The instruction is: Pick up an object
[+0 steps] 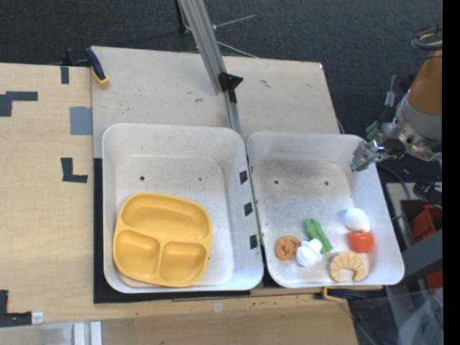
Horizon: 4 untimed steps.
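One arm (pixel 420 103), perhaps above bin rim (pixel 363 165)

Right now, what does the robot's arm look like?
The arm is grey, with a rounded orange band above the wrist. Thin cables loop near its top. At its end sits a small, silvery metal tool with a bit of green beside it.

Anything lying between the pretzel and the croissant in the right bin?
Yes, in the camera view: a small white piece sits between the pretzel and the croissant.
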{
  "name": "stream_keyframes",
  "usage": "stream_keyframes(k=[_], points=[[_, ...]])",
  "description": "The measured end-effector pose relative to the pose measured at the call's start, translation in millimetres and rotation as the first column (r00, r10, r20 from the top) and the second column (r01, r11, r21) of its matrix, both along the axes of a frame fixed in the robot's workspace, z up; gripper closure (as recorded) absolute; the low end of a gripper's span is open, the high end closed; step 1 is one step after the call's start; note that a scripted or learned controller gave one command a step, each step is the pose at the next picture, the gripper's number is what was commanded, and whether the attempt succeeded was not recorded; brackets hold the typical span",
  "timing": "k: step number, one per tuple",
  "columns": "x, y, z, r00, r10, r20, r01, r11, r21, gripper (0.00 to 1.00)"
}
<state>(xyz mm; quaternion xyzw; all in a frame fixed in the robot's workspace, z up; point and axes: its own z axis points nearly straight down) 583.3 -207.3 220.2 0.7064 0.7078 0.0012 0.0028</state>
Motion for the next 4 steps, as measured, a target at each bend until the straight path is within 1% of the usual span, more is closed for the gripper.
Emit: stream_keyframes(k=[1, 2, 3, 4], points=[[1, 0, 53, 1.0, 0.0, -0.001, 0.0, 1.0, 0.0, 1.0], [-13, 51, 56, 1.0, 0.004, -0.006, -0.004, 1.0, 0.003, 1.0], [-23, 105, 38, 1.0, 0.004, -0.009, -0.004, 1.0, 0.004, 1.0], [-34, 162, 41, 1.0, 0.005, -0.008, -0.005, 1.0, 0.005, 1.0]])
